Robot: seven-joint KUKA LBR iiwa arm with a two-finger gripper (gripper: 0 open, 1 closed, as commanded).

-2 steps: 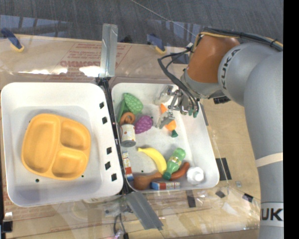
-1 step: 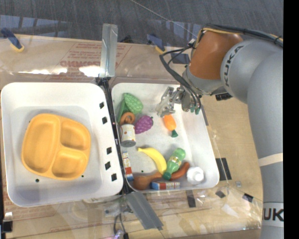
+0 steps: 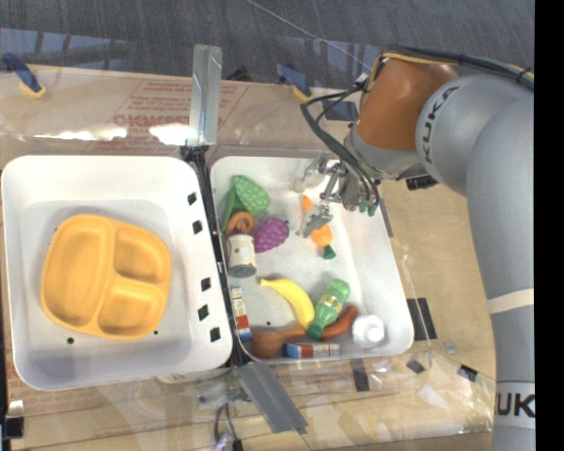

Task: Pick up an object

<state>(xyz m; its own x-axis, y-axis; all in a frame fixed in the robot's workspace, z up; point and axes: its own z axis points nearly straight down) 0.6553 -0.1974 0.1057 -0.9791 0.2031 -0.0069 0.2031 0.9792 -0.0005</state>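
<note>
My gripper [image 3: 327, 192] hangs over the upper right part of the right bin [image 3: 381, 252], at the end of the grey arm with its orange band [image 3: 395, 101]. Just below it lies a small orange carrot [image 3: 317, 222] with a green end [image 3: 328, 250]; I cannot tell whether the gripper touches it. Left of the carrot sit purple grapes [image 3: 271, 235], a green leafy toy [image 3: 250, 196], a brown ring [image 3: 240, 222] and a small can [image 3: 242, 253]. A banana [image 3: 292, 299], a green bottle [image 3: 331, 304] and a white bottle [image 3: 368, 330] lie lower down.
A yellow divided plate [image 3: 106, 275] rests in the left bin [image 3: 19, 186]. A brown sausage [image 3: 265, 341] and a marker [image 3: 311, 349] lie along the right bin's near wall. Cables [image 3: 324, 111] loop beside the wrist. A metal divider [image 3: 205, 97] stands between the bins at the back.
</note>
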